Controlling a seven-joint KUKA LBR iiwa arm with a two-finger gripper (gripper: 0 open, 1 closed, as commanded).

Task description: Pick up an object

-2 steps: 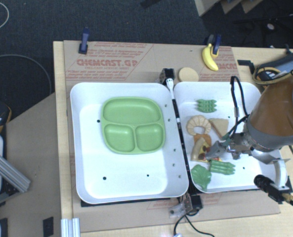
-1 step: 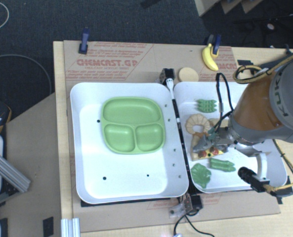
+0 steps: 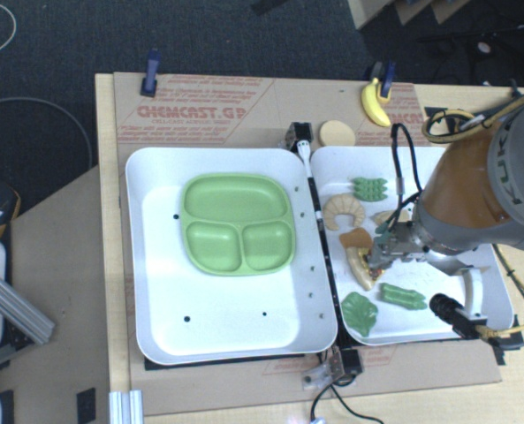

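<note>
In the right bin (image 3: 500, 312) lie several small food toys: a green spiky piece (image 3: 368, 186), a tan curled shrimp-like piece (image 3: 341, 208), a brown piece (image 3: 354, 238), a cream strip (image 3: 361, 272), a green pod (image 3: 403, 297) and a green leaf-shaped piece (image 3: 360, 313). My gripper (image 3: 381, 253) hangs low over the middle of this bin, right beside the brown piece and the cream strip. The grey arm with its orange band (image 3: 460, 188) covers the bin's right half. The fingertips are too small and dark to read.
The left bin (image 3: 155, 263) holds a green three-compartment plate (image 3: 238, 222). A yellow banana (image 3: 375, 104) and a tan disc (image 3: 337, 133) rest on the cardboard behind the bins. Blue clamps (image 3: 149, 73) sit at the back edge. Cables loop near the arm.
</note>
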